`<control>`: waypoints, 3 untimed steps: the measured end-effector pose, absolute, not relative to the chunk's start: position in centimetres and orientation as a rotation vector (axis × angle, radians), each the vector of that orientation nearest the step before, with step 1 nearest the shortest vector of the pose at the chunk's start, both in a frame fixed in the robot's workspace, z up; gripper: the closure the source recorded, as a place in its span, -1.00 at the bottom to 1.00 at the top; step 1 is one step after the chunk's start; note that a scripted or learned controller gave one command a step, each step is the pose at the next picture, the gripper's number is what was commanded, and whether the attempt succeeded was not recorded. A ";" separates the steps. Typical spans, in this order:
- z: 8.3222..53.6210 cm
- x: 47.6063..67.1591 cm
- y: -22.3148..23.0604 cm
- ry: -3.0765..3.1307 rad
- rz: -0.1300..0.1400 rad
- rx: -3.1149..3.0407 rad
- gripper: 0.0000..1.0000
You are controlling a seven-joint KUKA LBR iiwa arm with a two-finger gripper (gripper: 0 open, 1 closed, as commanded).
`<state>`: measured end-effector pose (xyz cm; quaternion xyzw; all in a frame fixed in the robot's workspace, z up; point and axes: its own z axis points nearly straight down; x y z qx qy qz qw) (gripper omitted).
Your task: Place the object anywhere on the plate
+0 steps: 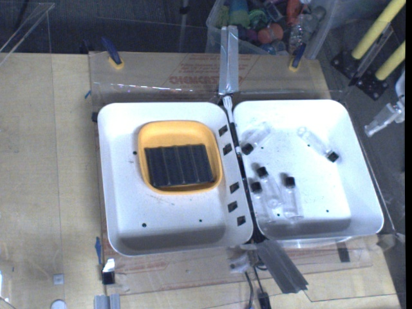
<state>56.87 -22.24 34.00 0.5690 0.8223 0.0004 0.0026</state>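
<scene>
A yellow plate [145, 140] with rounded corners lies in the left white bin [116, 172]. A dark rectangular object [179, 165] with lengthwise ridges lies flat on the plate and covers most of its floor. At the far right edge, outside the right bin [347, 198], a pale grey part of my gripper [385, 120] sticks into view, well away from the plate and the dark object. Nothing can be seen held by it.
Several small clear pieces with black caps [261, 171] lie scattered in the right bin. A divider with black tabs [232, 172] runs between the bins. A clear tub of colourful toys [270, 11] stands behind the bench, and yellow bars [386, 24] lean at the top right.
</scene>
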 end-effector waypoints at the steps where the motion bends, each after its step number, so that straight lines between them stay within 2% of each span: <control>1: 29.5 57.8 -15.4 2.851 0.002 1.319 -1.00; 2: 28.2 58.7 -22.5 2.915 0.001 1.151 -1.00; 3: 31.0 55.7 -22.3 3.040 0.001 0.774 -1.00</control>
